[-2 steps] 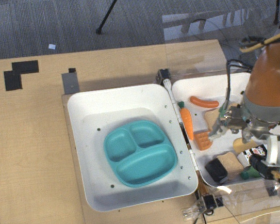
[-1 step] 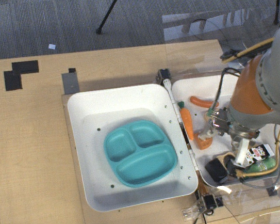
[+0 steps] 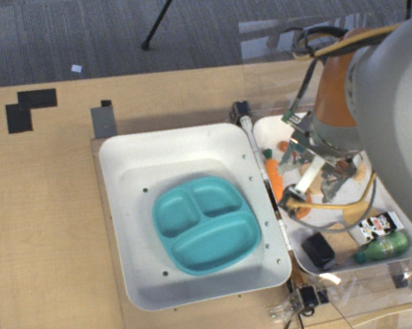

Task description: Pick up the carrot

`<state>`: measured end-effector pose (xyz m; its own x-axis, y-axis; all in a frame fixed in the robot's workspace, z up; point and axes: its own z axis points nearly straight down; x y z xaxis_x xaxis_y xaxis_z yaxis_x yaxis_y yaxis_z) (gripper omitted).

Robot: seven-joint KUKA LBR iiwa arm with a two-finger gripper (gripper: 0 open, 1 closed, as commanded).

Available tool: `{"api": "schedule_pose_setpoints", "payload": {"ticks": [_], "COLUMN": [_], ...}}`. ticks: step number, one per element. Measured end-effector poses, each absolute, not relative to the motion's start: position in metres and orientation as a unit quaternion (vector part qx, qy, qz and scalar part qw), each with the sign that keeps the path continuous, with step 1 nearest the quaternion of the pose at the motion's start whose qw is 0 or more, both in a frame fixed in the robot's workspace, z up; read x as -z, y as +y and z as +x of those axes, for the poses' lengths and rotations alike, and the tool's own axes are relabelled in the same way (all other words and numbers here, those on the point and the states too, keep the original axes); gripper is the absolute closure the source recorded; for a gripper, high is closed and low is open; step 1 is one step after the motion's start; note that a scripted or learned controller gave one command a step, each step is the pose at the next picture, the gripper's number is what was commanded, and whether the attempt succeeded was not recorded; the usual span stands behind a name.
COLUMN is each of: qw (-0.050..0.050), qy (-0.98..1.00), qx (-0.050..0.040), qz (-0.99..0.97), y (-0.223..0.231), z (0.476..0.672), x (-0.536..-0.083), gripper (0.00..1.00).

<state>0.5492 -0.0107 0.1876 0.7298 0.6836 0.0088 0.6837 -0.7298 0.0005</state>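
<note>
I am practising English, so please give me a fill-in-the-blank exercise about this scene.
1. The plate has ____ compartments.
2. The carrot is ____ in colour.
3. The bench bears ____ white bins.
Missing words: three; orange; two.

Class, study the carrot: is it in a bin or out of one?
In: the carrot lies flat in the right-hand bin, lengthwise against its left wall.

Grey arm (image 3: 397, 85), orange band (image 3: 332, 99)
</note>
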Motion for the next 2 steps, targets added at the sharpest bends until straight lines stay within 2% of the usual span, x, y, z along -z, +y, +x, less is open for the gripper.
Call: {"api": "schedule_pose_setpoints", "payload": {"ticks": [1, 2], "qw": [0.002, 0.000], "qy": [-0.368, -0.260], "qx": [-0.0009, -0.0008], "qz": [-0.930, -0.966], "y": [-0.002, -0.037], "z": [0.526, 0.606], "x": [-0.184, -0.184], "gripper": [0.00, 0.00]}}
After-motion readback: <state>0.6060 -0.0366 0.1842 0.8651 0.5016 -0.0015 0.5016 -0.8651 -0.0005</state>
